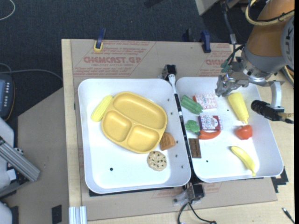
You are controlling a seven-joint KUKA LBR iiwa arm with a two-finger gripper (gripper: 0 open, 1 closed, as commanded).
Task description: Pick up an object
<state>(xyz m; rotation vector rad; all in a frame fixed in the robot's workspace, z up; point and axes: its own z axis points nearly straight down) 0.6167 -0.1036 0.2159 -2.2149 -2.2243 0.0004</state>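
Gripper (224,88) over right bin's far edge, finger state indiscernible — yellow plastic corn cob (238,106) just beside, long axis toward the near-right corner.

Dark blue-grey carpet (93,8) covers the floor beyond the far edge of the counter (140,55) and along its left side. The counter top is a brown board printed with red lettering. Two clamps, one yellow (98,44) and one blue (205,41), grip its far edge. A thin white cable (9,6) loops on the carpet near the top left corner. Light is even and soft.
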